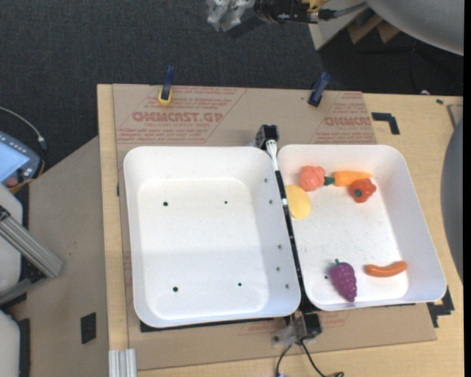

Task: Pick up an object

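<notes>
We see a dark grey floor at the back and a brown board point(221, 110) lying flat on the bench. The board has red letters on it, and two small blue clamps point(168, 85) pinch its far edge. On the board sit two flat white bins, side by side and touching in the middle.

The left bin point(140, 243) has a bare white bottom with four tiny dark dots on it.

The right bin point(412, 213) holds toy food. Near its far wall we see a pink round toy point(311, 177), and just beside it an orange carrot point(351, 177) that lies sideways, long way running left to right. A red pepper point(362, 191) touches the carrot on the near side. A yellow lemon point(297, 201) lies right by the wall where the two bins meet. Its long way runs from far to near, tilted a bit. Closer to us, a purple bunch of grapes point(343, 280) points its little dark stem up toward the far side. Next to it, a bit apart, an orange sausage point(385, 269) lies sideways, its right end tipped slightly up toward the far side.

The gripper point(227, 15) hangs way at the top, over the dark floor, well apart from both bins. It looks blurry and grey, so we cannot tell how it is set. We see nothing in it.
</notes>
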Robot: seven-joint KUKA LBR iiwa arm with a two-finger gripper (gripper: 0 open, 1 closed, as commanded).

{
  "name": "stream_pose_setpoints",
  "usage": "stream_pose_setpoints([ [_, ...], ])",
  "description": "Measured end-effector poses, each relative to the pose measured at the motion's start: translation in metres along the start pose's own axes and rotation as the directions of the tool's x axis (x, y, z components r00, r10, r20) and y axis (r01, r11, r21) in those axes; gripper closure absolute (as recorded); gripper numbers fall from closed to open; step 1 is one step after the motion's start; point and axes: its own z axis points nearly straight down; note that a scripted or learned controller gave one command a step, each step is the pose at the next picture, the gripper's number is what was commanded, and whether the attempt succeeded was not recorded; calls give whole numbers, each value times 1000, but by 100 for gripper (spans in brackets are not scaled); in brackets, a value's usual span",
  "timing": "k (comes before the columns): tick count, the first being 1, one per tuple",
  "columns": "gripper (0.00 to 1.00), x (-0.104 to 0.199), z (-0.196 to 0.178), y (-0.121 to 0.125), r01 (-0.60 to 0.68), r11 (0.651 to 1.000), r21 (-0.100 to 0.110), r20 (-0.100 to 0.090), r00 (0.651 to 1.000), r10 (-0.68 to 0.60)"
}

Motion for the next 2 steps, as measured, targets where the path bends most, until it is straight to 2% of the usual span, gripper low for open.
stream_pose_setpoints([
  [2,100,0,0,0,0,1000,0,0,1000,0],
])
